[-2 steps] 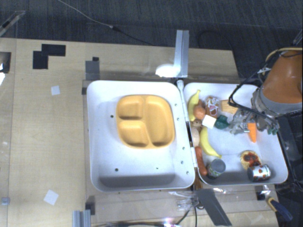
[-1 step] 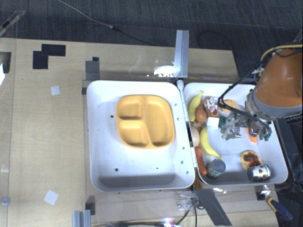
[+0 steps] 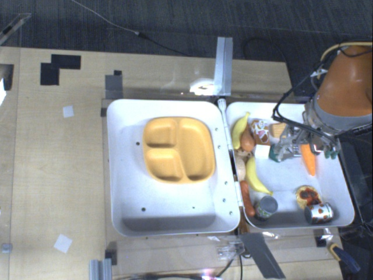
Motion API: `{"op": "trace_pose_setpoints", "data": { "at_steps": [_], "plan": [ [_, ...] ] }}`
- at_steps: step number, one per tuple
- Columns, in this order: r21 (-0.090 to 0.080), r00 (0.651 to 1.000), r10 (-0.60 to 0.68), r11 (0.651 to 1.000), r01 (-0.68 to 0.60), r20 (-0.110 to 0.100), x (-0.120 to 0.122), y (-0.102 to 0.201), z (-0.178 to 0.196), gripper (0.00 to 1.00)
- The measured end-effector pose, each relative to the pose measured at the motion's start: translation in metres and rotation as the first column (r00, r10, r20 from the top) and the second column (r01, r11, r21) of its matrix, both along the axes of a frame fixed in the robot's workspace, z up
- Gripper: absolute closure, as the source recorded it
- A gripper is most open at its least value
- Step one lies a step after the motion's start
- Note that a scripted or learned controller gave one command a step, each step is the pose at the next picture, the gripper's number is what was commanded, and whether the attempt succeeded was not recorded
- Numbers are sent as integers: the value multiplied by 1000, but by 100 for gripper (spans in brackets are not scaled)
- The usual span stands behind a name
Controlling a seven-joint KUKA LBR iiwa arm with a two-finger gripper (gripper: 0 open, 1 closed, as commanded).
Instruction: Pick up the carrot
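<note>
Toward the right bin's (image 3: 344, 206) far right side, I see the carrot (image 3: 309, 160), a short orange taper lying lengthwise, narrow tip pointing toward the bin's near edge. My gripper (image 3: 287, 150) hangs just left of it, close beside, and I cannot tell how its jaws stand.

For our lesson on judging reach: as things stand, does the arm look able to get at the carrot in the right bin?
Probably yes. The carrot lies on bare bin floor by the right bin wall, nothing on top of it, and the gripper sits just beside it. The near wall could crowd a grasp.
</note>
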State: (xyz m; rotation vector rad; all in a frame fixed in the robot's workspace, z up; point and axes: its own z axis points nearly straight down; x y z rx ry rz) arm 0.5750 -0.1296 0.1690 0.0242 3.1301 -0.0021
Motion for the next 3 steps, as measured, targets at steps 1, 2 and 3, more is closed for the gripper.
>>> {"op": "trace_pose_setpoints", "data": {
  "at_steps": [1, 2, 3],
  "plan": [
    [-2, 980, 200, 980, -200, 4, -53, 56, 79, 100],
    [-3, 967, 256, 967, -256, 2, 16, 43, 110, 100],
    [-4, 841, 541, 841, -541, -5, 12, -10, 76, 100]
  ]
}}
